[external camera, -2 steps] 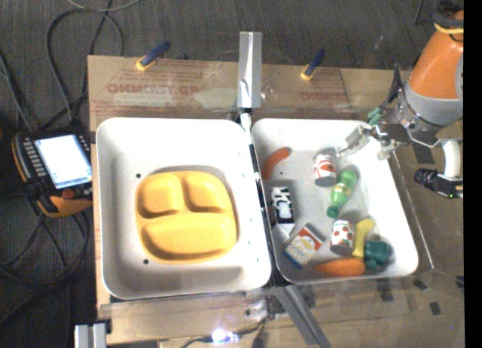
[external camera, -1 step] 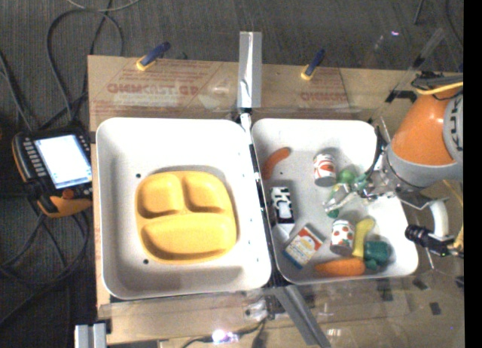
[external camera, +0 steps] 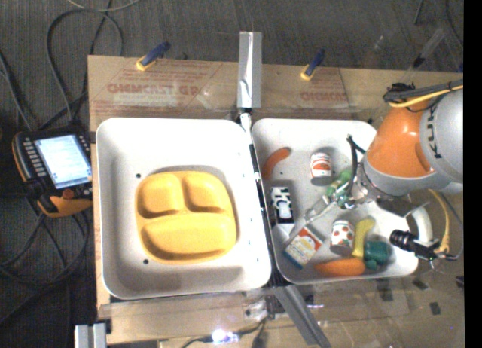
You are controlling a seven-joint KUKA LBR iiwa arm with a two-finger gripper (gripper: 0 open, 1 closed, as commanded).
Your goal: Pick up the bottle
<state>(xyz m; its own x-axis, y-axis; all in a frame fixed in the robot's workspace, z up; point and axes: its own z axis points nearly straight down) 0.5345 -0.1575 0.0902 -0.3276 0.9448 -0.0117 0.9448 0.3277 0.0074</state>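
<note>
Two fingers [external camera: 325, 208] spread, holding nothing.

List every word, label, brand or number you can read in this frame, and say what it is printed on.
"KU": large dark letters on the grey arm, cut off at the frame edge.
Red print on the cardboard sheet behind the bins: too faint and blurred to read.
Handheld screen left of the bench: lit, text too small.
Small carton, red-and-white can and black-and-white packet: labels too blurred to read.
</note>
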